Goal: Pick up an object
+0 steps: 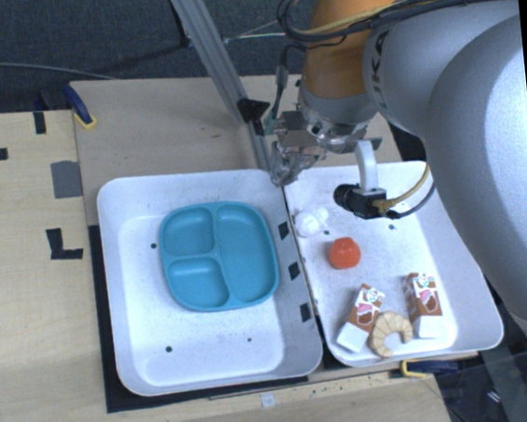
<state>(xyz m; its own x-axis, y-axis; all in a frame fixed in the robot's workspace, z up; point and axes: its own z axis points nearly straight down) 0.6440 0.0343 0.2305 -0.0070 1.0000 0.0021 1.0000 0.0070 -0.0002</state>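
Pick not yet made: nothing is lifted.
The hand (289, 167) hangs at the right bin's (453, 232) 11 o'clock corner; whether it is spread cannot be told. The red ball (344, 253), two cartons and a croissant (389, 331) lie toward 5 o'clock, untouched.

Bulky grey arm (475, 89), glossy orange wrist band (348, 37), looping black cables, metallic hand (289, 165)
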